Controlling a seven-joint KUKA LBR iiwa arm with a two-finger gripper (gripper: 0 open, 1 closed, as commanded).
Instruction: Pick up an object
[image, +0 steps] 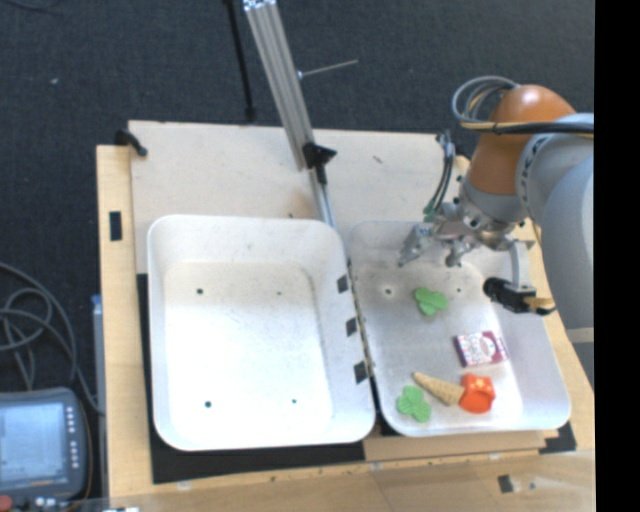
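The arm comes in from three o'clock and bends down over the far end of the right bin. Its gripper hangs above the bin's upper part, near the twelve o'clock rim. The two fingers stand apart, spread wide, with nothing between them.

Five small things lie in the right bin. A green piece sits just below the gripper, toward six o'clock from it, apart from the fingers. A pink box lies at about four o'clock from that piece, tilted a little. Near the six o'clock rim a tan cone lies on its side, its wide end touching or just beside an orange block at its three o'clock. A second green shape lies just beside the cone's tip, at its eight o'clock; it may be a leaf or a flower, too small to tell.

The left bin sits at nine o'clock of the right one, their rims touching. A metal pole rises from the bench at twelve o'clock, between the bins. A screen sits at eight o'clock, off the bench.
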